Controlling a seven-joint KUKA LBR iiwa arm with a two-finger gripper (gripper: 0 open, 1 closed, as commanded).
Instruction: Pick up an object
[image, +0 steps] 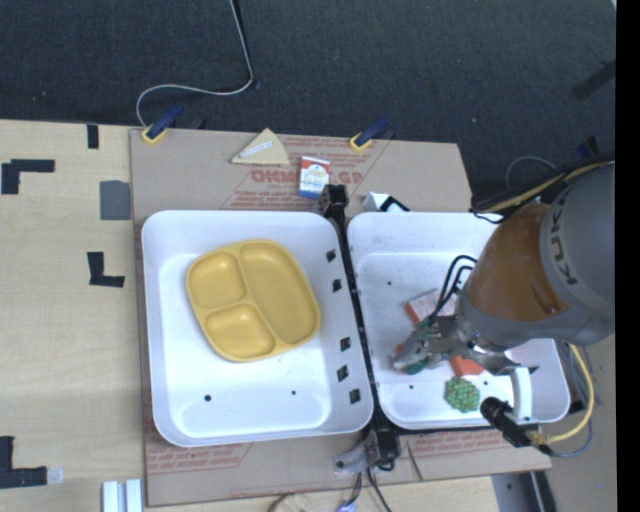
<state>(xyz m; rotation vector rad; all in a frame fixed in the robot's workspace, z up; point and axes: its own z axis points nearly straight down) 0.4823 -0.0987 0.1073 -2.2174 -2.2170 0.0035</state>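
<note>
Fingers (415, 352) low mid right bin (400, 235), green object (462, 394) near front wall.

A: Any readable text?
B: Barely. Arm (575, 250) has white lettering on the grey housing at the right, looks like "KU", rest cut off.
A: Cardboard sheet (420, 170)?
B: Red print at its far edge and near left corner, too blurred to read. Small red-and-white box (314, 177) is also illegible.
</note>
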